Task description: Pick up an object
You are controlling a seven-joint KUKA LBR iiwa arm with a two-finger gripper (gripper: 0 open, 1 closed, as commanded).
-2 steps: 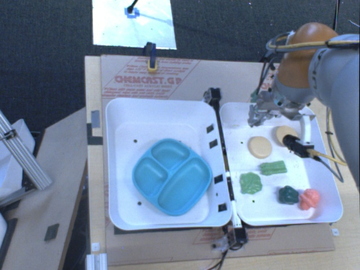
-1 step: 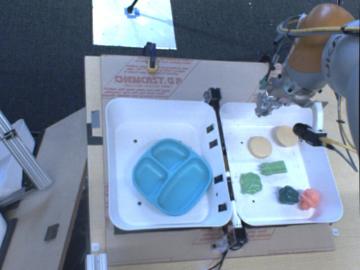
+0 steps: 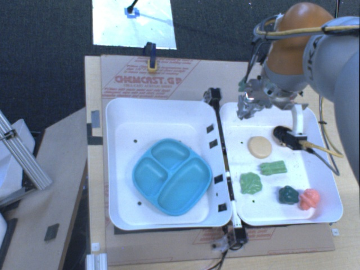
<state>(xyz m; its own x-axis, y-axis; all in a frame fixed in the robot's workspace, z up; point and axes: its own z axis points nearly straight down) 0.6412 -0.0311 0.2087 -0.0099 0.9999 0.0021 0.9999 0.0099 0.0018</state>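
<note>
Nothing picked yet. End effector (image 3: 246,109) hovers over far-left corner of right bin (image 3: 332,210), carrying nothing. Candidates lie nearer in that bin: tan disc (image 3: 260,147), two green pieces, dark-green and pink items. Approach, grasp, lift remain.

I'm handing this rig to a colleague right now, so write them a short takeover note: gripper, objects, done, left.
Gripper: hangs over the far left corner of the right bin, nothing seen in it; jaws too small to judge.
Right bin: tan disc, light green block, green leafy piece, dark green piece touching a pink piece, all lying on the floor.
Left bin: blue divided plate.
Done: nothing picked.
Left: the whole pick; the tan disc lies nearest.
</note>
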